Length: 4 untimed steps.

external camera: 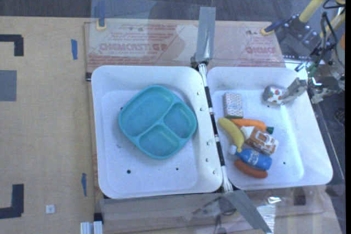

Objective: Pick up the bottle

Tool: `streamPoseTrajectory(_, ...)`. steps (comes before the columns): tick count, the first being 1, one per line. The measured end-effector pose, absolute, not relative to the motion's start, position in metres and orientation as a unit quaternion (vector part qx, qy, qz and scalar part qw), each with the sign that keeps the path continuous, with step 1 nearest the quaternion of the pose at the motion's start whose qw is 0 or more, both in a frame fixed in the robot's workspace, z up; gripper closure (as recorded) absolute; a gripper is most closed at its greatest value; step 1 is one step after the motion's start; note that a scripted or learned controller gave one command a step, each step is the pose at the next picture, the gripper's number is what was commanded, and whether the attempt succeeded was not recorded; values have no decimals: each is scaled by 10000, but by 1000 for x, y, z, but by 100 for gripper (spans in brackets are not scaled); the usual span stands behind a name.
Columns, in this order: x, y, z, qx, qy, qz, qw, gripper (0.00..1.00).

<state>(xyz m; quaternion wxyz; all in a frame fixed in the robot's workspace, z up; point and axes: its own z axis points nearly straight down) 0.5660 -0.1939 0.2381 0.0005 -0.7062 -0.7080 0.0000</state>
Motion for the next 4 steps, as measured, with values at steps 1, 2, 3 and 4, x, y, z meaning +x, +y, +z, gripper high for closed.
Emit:
streamPoseTrajectory(1, 522, -129, 159, -6598, -7515, -1, 0, 0)
streamPoseTrajectory(2, 487, -106, 97, -6550, -7557, -5, -11, 0)
streamPoseTrajectory(3, 481, -98, 88, -7226, -6913, -22, -18, 0)
streamPoseTrajectory(4, 481, -98, 88, -7227, -6912, -24, -20, 0)
